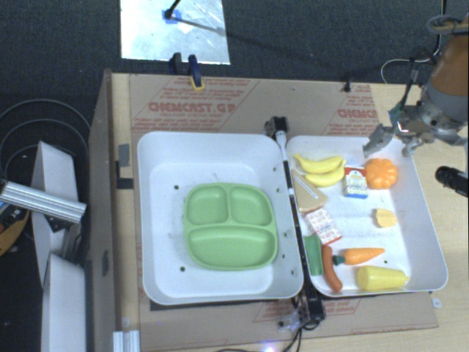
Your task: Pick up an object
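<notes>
From the overhead camera, you are seeing the gripper (392,139) hanging over the far right corner of the right bin (426,218), its two fingers spread apart with nothing between them. The orange pumpkin (381,173) is sitting just below it, beside a small white carton (355,183). Bananas (319,169) are lying near the divider, a carrot (362,255) and a yellow pepper (381,277) near the front. The left bin (157,196) is carrying a green divided plate (230,226).
</notes>
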Motion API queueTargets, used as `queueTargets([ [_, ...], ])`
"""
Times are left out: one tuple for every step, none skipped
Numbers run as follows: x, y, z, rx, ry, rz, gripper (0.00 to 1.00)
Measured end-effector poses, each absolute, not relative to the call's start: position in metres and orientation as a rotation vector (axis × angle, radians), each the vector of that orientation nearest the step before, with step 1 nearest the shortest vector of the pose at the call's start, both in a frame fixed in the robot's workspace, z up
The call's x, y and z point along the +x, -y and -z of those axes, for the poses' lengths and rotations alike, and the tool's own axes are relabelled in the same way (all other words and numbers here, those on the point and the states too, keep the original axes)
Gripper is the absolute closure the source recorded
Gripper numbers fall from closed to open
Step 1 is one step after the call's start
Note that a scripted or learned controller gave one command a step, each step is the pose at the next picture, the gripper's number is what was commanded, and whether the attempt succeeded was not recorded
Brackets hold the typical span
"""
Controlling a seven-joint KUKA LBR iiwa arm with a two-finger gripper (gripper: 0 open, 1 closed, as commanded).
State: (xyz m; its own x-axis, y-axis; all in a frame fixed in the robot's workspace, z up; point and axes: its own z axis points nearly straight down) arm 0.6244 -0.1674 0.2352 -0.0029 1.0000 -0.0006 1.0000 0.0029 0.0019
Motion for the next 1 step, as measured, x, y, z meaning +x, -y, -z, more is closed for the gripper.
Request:
queueTargets([
  [0.6295, 0.0805, -0.1603, 2.212, -2.239, -0.001, 0.0],
])
